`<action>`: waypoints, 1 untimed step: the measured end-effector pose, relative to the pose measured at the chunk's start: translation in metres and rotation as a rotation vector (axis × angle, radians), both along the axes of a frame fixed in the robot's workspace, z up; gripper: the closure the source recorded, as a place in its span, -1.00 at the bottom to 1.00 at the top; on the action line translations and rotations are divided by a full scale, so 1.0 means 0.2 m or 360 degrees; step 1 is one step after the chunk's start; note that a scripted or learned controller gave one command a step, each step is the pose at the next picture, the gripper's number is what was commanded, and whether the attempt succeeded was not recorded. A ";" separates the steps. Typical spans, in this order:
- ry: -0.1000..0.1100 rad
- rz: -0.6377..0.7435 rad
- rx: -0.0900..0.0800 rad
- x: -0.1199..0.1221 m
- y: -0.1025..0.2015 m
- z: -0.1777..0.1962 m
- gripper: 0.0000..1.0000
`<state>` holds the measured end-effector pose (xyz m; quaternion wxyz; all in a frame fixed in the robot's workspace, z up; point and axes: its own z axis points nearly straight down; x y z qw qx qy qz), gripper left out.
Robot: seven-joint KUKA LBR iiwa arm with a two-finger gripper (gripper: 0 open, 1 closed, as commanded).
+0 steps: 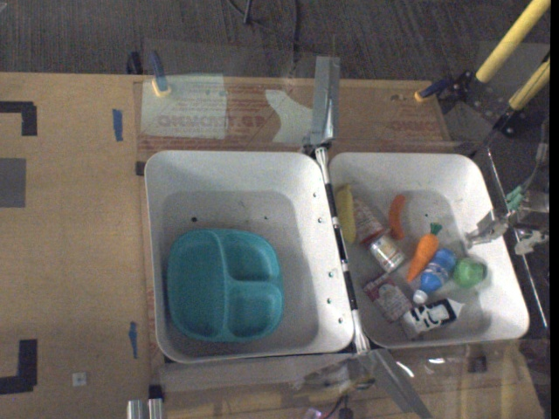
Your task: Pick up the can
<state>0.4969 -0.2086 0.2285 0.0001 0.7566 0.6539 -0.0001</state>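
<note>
Can waits among clutter in the right bin [489, 182].
We judge the can [385, 252], beside the carrot [423, 256], light, rigid, slick; we'd grip its sides. Whether the gripper [500, 223] is clenched we cannot tell.

Small silvery can [385, 253] with red-and-white label, lying tipped on its side in the right bin [498, 308], just beside the carrot [423, 255].

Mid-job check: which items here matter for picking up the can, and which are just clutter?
For the job:
can
right bin

Lying about:
teal tray in the left bin
carrot
blue bottle
green ball
yellow piece
black-and-white carton
</note>
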 end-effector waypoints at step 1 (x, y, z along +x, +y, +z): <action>0.0000 -0.0205 0.0000 0.24 0.05 -0.67 -1.00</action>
